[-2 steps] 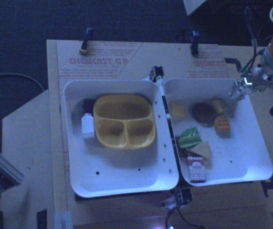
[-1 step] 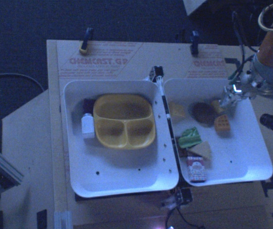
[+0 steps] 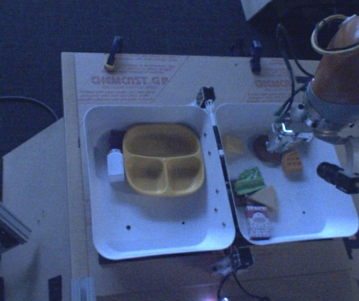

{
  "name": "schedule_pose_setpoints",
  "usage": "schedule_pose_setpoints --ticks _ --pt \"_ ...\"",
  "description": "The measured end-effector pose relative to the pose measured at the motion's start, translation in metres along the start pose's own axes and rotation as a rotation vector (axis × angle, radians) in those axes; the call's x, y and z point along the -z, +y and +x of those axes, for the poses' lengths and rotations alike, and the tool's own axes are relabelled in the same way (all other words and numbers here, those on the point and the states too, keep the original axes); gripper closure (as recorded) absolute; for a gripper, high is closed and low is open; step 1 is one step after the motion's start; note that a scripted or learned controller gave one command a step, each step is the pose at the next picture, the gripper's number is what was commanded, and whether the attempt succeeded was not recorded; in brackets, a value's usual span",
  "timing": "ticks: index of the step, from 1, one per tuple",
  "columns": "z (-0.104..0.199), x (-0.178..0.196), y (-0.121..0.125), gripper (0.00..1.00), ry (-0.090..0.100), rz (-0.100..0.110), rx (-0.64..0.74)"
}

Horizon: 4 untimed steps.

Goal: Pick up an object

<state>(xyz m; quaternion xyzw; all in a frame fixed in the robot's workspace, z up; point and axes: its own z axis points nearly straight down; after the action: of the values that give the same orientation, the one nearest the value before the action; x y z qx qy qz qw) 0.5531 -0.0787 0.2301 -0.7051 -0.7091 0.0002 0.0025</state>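
Right bin (image 3: 330,221): the gripper (image 3: 278,144) stands low over a dark round disc (image 3: 262,149), touching or just above it; finger state cannot be told. A waffle-like orange piece (image 3: 292,162) lies just beside the disc.

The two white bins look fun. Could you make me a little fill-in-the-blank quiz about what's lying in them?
1. The yellow divided tray lies in the ____ bin as the camera sees it.
2. The small white bottle stands just to the ____ of that tray in this view.
3. The gripper is above the ____ bin in this view.
4. The divided tray has ____ compartments.

Missing words: left; left; right; three
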Motion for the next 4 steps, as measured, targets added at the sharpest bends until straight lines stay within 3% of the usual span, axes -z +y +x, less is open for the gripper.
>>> schedule_pose_setpoints --ticks 1,2,3,4 --pt "0.048 0.006 -0.031 1.00 0.000 0.000 0.000" --pt "0.086 -0.012 -0.053 1.00 -0.001 0.002 -0.002" --pt "0.102 0.002 -0.063 1.00 -0.002 -0.004 -0.003" --pt "0.105 -0.003 -0.053 1.00 -0.003 -0.005 -0.004"
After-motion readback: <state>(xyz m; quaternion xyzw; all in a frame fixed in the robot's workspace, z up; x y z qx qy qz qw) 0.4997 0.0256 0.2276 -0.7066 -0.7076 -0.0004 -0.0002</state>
